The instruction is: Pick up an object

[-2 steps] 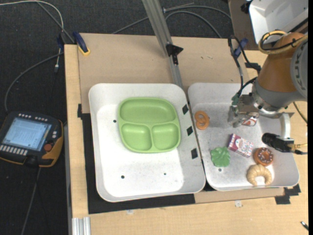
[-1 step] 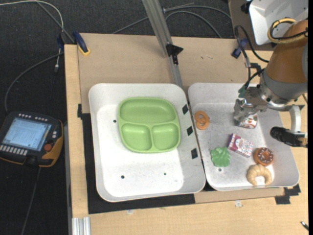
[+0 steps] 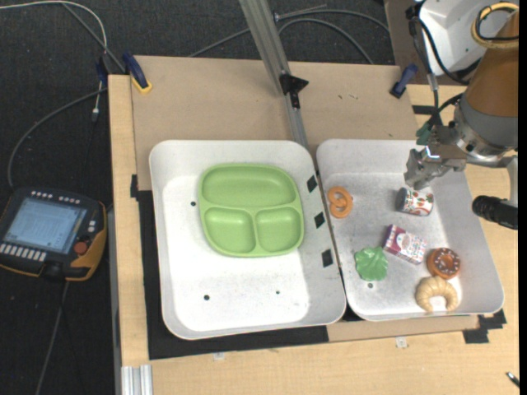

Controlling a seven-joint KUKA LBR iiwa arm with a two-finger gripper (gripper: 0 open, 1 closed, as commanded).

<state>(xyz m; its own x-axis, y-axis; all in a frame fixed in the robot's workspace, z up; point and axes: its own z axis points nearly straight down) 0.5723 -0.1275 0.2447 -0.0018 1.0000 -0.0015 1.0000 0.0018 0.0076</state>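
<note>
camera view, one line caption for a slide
Gripper above a small carton in the right bin; green plate in the left.

**Arm reaching in from the right, gripper low**

The grey arm point(image 3: 486, 130) enters from the upper right of the camera view, its orange band point(image 3: 496, 76) sitting above the wrist. Below the band the wrist bends leftward and down, carrying the gripper point(image 3: 420, 179) toward the bench. The gripper points downward at a slight tilt; the state of its tips cannot be made out from this angle
</note>
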